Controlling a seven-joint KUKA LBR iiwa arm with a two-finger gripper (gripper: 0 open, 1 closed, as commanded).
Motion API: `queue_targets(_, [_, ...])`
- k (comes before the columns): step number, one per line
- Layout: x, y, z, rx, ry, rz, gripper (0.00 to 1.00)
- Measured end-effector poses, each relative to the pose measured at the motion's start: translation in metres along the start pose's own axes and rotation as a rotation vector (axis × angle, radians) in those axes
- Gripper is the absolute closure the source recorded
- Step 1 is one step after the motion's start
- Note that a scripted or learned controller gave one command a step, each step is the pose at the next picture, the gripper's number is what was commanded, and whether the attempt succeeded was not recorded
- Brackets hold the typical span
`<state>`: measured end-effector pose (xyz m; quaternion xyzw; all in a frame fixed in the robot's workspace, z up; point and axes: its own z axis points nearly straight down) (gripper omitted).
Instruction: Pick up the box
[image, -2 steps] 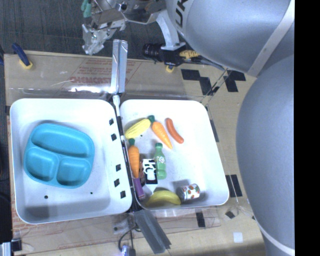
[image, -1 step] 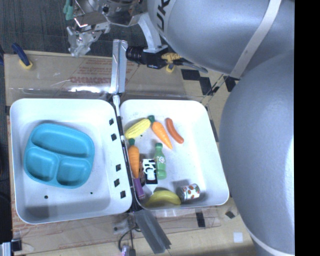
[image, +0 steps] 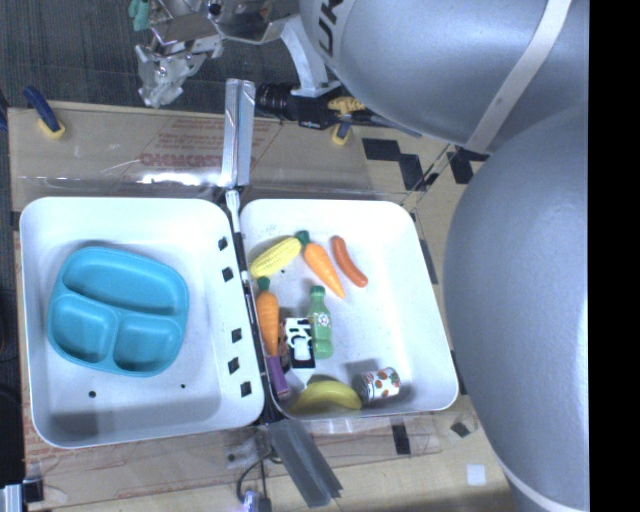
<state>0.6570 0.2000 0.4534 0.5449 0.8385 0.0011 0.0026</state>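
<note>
Box (image: 298, 341): small black-and-white carton, lying in the right bin (image: 400, 300), toward that bin's near-left part, close to the divider wall between the two bins. Untouched; nothing grips it, so the pick is judged not yet begun.

Neighbours, placed relative to the box:
- Green bottle (image: 320, 322), touching or just beside its right edge.
- Carrot (image: 267, 318), just beside its left edge, along the bin wall.
- Purple item (image: 276, 375), just below-left; too small to identify.
- Banana (image: 322, 396), below it, near the bin's front wall.
- Small printed can (image: 378, 383), below-right, beside the banana.
- Corn cob (image: 275, 256), above it, well apart.
- Second carrot (image: 323, 269) and sausage (image: 348, 261), above-right, well apart.

Left bin (image: 120, 220), across the divider from the box: holds a blue compartment tray (image: 118, 308).

Gripper (image: 165, 68): far above-left of the box, outside both bins, past their far rims. It holds nothing visible; how far its fingers are spread cannot be told from this view.

Remaining, by judgement: the whole task, meaning travel to the right bin, descent among crowded neighbours, grasp, lift.
</note>
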Motion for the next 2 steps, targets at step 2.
queue_targets(2, [0.000,0.001,-0.021,-0.006,-0.001,-0.006,1.00])
